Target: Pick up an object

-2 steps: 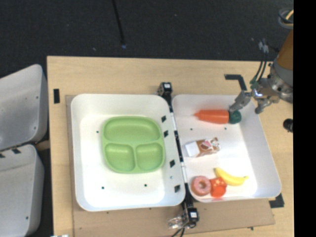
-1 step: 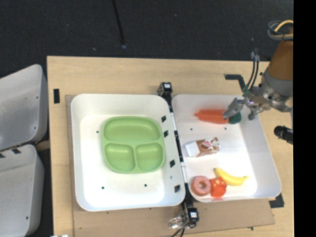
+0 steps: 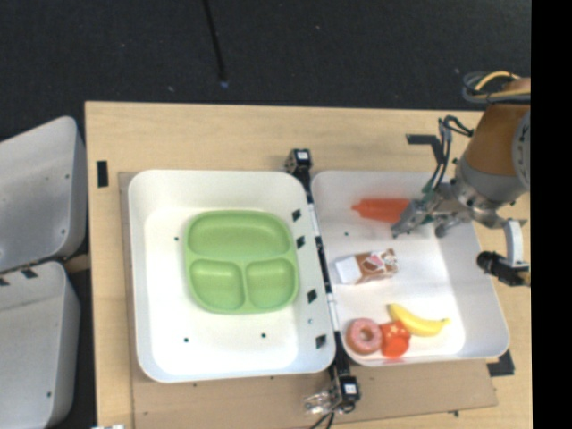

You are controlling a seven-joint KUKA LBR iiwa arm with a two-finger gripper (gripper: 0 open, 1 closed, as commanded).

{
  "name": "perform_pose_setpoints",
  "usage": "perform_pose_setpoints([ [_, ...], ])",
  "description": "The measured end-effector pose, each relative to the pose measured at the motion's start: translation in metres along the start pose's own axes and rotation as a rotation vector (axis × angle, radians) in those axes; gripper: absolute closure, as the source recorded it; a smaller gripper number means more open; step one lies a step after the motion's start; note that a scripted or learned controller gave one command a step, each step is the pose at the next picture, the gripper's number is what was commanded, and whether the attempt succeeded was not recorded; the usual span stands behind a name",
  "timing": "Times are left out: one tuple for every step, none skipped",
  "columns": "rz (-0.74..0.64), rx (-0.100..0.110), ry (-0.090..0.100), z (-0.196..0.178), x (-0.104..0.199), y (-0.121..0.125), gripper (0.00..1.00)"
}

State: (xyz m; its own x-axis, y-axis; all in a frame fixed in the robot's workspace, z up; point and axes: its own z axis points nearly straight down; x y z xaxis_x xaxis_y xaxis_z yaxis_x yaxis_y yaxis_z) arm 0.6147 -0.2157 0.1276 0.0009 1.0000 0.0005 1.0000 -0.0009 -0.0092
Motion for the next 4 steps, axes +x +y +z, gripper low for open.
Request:
perform_pose_setpoints([
  [-0.001,-0.006,-0.001,-0.012,-0.001,0.002,1.00],
  [-0.004,-0.012,-0.002,-0.074,-0.003,0.005,1.00],
  [-0.004,-0.011,-0.002,-0.124,-0.005,0.006,1.00],
  [-0.008,-0.006,0.001,-0.129,0.050,0.010,1.00],
])
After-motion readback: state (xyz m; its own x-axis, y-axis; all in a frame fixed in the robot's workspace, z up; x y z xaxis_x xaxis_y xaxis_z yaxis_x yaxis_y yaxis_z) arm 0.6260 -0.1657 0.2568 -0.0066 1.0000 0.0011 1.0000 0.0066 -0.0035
